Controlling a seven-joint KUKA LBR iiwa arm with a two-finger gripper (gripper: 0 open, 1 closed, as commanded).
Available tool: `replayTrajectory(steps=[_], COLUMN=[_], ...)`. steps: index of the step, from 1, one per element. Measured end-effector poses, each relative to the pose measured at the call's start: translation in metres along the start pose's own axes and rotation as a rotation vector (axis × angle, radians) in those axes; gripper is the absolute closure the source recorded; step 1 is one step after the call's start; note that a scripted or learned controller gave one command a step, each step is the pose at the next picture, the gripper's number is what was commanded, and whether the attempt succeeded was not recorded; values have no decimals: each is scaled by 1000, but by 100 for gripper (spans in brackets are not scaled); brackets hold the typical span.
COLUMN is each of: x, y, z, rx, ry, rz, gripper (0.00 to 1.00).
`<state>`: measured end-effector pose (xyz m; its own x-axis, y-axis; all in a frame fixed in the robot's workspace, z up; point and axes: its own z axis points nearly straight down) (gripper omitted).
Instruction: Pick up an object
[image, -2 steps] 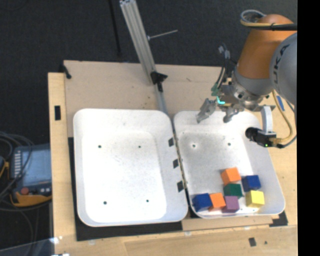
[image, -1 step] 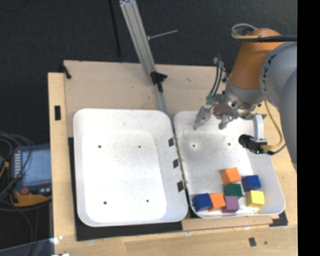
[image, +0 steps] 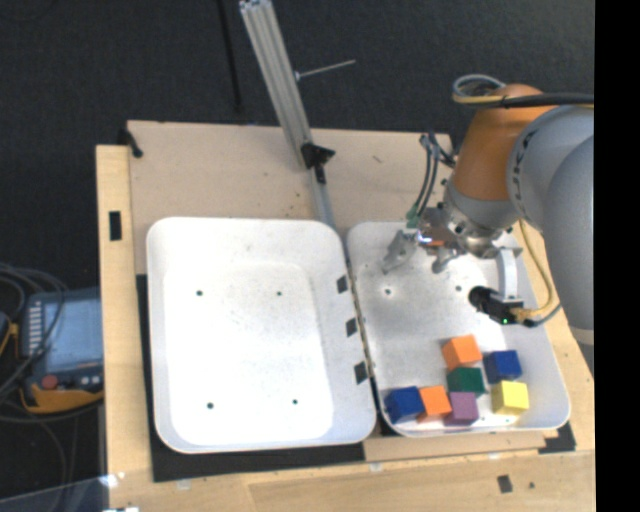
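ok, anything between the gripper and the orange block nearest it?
Nothing. In the camera view, bare white bin floor runs from the gripper down to the upper orange block. The dark connector sits right of that line.

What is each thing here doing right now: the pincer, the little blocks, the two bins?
Pincer: over the right bin's far end, holding nothing visible, apart from the blocks.
Blocks: seven, clustered at the right bin's near end, resting, ungrasped.
Right bin: holds all the blocks.
Left bin: flat on the bench, beside the right bin.
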<state>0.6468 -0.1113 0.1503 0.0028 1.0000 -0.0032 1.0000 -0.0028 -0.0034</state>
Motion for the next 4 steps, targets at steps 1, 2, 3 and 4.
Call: replayTrajectory(steps=[1, 2, 3, 4], x=[-2, -2, 7, 7], y=[-1, 2, 5, 8], z=[52, 37, -14, -80], rx=[1, -8, -10, -12], ry=[1, 3, 3, 3], rz=[2, 6, -6, -7], gripper=[0, 100, 100, 100])
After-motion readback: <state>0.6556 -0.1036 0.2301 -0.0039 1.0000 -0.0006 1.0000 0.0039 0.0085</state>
